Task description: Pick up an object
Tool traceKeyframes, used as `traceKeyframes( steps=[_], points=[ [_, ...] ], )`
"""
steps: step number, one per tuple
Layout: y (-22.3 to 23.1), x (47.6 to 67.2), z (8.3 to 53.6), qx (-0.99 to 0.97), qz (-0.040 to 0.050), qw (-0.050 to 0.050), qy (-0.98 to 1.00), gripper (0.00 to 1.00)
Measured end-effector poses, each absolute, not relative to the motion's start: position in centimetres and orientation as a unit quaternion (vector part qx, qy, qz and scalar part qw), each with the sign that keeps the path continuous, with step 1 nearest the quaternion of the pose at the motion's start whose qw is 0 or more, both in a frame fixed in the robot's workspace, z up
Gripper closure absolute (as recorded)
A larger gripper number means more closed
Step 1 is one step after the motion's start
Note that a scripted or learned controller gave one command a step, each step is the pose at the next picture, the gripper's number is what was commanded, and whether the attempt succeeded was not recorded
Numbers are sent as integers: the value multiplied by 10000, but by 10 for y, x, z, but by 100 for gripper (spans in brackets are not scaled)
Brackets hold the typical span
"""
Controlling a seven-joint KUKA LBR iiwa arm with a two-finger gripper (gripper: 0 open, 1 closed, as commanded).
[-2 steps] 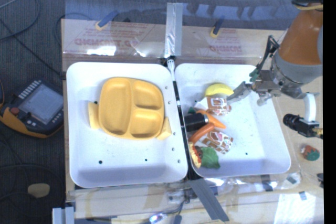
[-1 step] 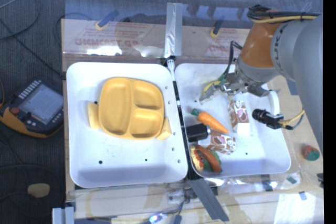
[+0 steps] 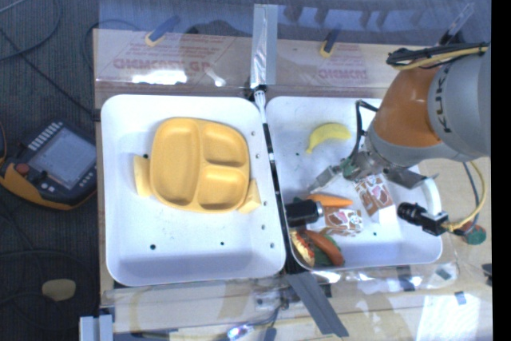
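Near edge: a metal bracket (image 3: 315, 307) at the bench's front lip sits closest to the lens, just below the gap between the two bins.
Far left, off the bench: a handheld control pad (image 3: 49, 165) with a grey screen and orange casing lies on the carpet, well apart from the work.
Left bin (image 3: 136, 251): it holds one yellow divided tray (image 3: 200, 164), set upside down or face up I cannot tell, resting on a paler yellow sheet.
Right bin (image 3: 415, 251): the pickable things cluster here. A banana (image 3: 329, 135) lies alone near the back. Toward the front-left corner sit a black-capped piece (image 3: 300, 212), a carrot (image 3: 330, 201), a red and white packet (image 3: 343, 221) and a red and green toy vegetable (image 3: 321, 247), touching or overlapping.
Gripper (image 3: 355, 168): it hangs low over the middle of the right bin, between the banana and the cluster, beside a small printed packet (image 3: 373, 193). Whether it is released, clenched or grasping anything I cannot tell; the wrist hides it.
Arm (image 3: 431, 112): grey with the orange band, reaching in from the right.
Risk, crowding: the front pile is tight, so a descent there may catch two things or push them aside.
Risk, flat packet: the printed packet lies thin on the floor and may slip out of a pinch.
Risk, wall: the divider is close to the pile and could block a grasp.
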State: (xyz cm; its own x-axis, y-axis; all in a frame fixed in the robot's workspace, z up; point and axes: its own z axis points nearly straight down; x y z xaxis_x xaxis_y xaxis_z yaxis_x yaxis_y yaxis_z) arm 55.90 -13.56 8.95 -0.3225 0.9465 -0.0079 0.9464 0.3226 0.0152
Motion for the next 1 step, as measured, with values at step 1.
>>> traceKeyframes(
  steps=[1],
  points=[
    [-124, 512, 90, 5271, 39, 112, 8497, 0]
  ],
)
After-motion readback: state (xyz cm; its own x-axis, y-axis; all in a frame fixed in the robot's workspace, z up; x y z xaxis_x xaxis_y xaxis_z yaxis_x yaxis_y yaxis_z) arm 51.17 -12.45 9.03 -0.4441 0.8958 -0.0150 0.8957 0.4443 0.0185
